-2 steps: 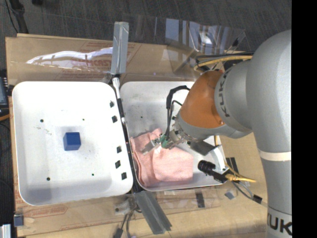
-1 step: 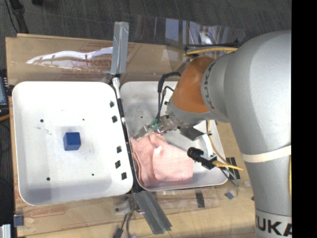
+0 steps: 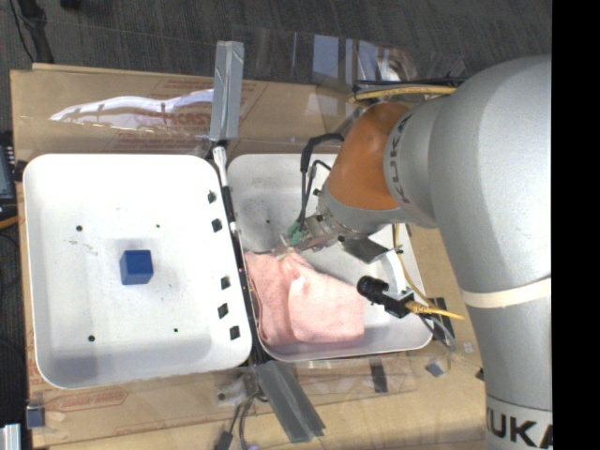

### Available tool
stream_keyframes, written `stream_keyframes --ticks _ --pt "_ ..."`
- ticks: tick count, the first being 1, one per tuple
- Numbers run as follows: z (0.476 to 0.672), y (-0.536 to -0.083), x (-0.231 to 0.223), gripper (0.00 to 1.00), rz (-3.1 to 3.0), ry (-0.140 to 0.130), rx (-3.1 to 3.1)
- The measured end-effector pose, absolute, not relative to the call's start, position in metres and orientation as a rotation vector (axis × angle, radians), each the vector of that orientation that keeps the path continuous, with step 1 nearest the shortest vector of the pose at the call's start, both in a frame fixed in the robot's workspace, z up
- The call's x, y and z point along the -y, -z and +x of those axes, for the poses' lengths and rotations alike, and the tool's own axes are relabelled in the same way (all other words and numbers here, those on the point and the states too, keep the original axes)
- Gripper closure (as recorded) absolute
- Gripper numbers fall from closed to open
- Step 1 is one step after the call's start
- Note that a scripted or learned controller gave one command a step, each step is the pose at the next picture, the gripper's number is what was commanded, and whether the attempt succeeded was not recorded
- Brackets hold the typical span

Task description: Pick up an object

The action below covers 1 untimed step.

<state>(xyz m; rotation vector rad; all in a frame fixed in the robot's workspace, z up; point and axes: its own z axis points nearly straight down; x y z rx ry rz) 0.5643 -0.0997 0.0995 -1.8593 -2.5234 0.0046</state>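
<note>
At the lower edge of the frame, grey tape strips (image 3: 286,401) lie on the counter (image 3: 103,97) below the seam between the two bins. Above them, the right bin (image 3: 251,190) holds a crumpled pink cloth (image 3: 305,298) at its lower left, against the dividing wall. A blue cube (image 3: 137,266) sits alone in the left bin (image 3: 56,345), left of centre. The grey arm (image 3: 487,167) comes in from the right; its tool (image 3: 298,235) hangs at the cloth's upper edge, just above the pink folds. Whether it is released or clenched cannot be told from here.
</note>
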Motion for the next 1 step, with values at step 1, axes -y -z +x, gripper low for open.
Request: stream_keyframes --ticks 1 --pt "0.5959 -0.2251 0.0247 1.00 -1.926 -0.003 2.479"
